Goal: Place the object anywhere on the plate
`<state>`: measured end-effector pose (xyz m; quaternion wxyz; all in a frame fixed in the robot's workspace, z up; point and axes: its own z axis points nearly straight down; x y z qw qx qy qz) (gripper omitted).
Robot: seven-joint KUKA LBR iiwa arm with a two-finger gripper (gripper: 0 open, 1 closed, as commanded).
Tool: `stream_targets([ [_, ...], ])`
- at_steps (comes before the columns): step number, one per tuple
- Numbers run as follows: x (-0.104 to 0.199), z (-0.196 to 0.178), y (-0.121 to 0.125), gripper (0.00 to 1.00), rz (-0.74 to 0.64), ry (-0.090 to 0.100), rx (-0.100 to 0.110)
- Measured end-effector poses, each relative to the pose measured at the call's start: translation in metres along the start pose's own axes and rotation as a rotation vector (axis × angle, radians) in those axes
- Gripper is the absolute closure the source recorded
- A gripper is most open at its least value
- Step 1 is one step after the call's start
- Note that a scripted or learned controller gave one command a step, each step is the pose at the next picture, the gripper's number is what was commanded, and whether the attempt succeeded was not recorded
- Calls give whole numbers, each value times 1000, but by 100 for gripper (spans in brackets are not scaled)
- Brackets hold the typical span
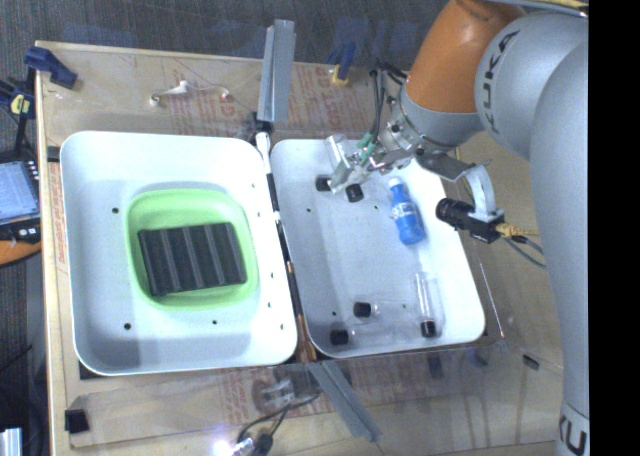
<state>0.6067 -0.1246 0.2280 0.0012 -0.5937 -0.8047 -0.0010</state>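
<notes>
A green plate [190,206] with a dark ribbed insert lies in the left white bin [90,164]. A small blue bottle [404,212] lies on its side in the upper part of the right bin [320,274]. My gripper [339,187] hovers low over the right bin's upper left area, left of the bottle and apart from it. Its two black-tipped fingers [354,192] stand open with nothing between them.
A clear tube [427,296] lies near the right bin's lower right corner. Small black pieces [362,310] sit along that bin's front edge. The arm's orange band [455,49] looms over the bench's back right. Blue clamps [50,66] hold the bench's far edge.
</notes>
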Motion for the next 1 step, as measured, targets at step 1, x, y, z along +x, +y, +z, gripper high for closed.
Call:
stream_targets([
  [1, 0, 0, 0, 0, 0, 0, 0],
])
